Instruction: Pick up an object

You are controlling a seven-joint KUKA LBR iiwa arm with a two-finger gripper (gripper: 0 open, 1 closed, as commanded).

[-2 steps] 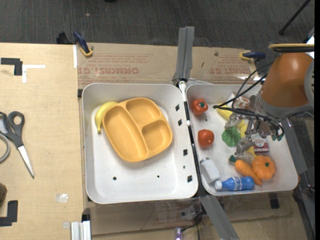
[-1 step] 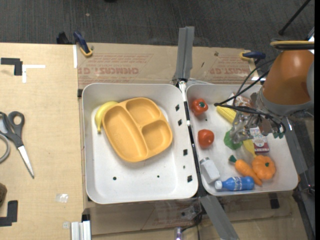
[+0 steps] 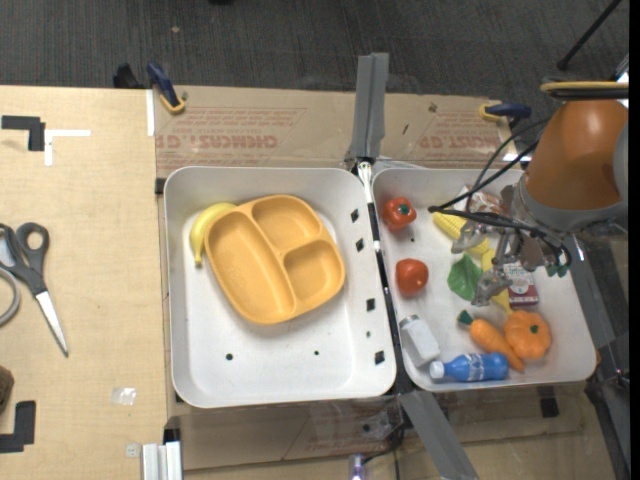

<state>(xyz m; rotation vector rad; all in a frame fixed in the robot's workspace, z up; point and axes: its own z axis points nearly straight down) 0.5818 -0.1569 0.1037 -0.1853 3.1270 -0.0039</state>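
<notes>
**Hovering over right bin clutter**

Reaching in from the right, end effector (image 3: 497, 273) low over the right bin (image 3: 575, 373), just above a green leafy item (image 3: 463, 278) and beside a small red-labelled packet (image 3: 522, 294). Finger state: cannot tell, too cluttered with cables. Nothing visibly gripped. Lying in same bin: two red tomatoes (image 3: 399, 213) (image 3: 411, 276), yellow corn piece (image 3: 450, 225), carrot (image 3: 488, 336), orange pumpkin (image 3: 528, 336), blue bottle (image 3: 470, 369), grey-white block (image 3: 419, 339). Sitting in left bin (image 3: 190, 368): orange divided plate (image 3: 275, 258) with banana (image 3: 205, 226) tucked against its upper-left edge. Resting on table (image 3: 80, 298) well left of bins: scissors (image 3: 38, 278).
</notes>
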